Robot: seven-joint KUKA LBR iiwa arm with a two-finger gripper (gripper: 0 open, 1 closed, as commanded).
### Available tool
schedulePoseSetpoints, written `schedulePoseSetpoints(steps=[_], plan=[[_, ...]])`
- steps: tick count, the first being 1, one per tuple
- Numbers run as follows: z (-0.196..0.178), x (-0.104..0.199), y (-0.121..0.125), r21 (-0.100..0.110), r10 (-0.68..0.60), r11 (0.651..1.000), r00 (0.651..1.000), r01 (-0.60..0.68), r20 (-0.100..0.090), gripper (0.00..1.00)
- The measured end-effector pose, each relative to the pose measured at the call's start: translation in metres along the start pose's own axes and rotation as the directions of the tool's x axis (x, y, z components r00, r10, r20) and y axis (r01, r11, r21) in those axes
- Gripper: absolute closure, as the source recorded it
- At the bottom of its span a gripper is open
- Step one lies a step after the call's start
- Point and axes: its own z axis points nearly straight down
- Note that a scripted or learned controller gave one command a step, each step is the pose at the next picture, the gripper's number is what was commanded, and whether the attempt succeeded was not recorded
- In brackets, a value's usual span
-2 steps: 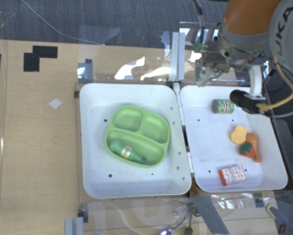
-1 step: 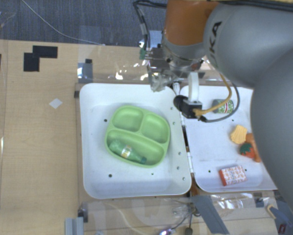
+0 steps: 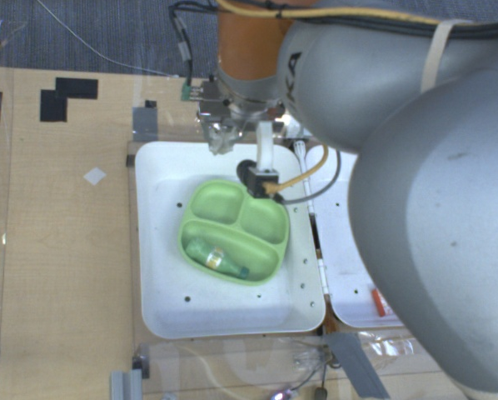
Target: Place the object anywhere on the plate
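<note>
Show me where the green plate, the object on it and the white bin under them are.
Plate point(image 3: 261, 217): camera view, bare upper right compartment.
Object point(image 3: 216, 257): camera view, its middle.
Bin point(image 3: 161, 298): camera view, bare floor.

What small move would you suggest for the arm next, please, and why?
Probably raise the gripper clear: the green object already lies in the largest compartment of the green plate, while the gripper hangs by the bin wall, apart from it.
</note>
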Motion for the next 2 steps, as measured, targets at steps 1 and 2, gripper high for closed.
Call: schedulePoseSetpoints(steps=[1, 2], plan=[[0.0307, -0.0211, -0.0141, -0.001, 0.005, 1.000, 1.000, -0.005, 0.000, 1.00], [0.0306, -0.0210, -0.0141, -0.001, 0.004, 1.000, 1.000, -0.004, 0.000, 0.00]])
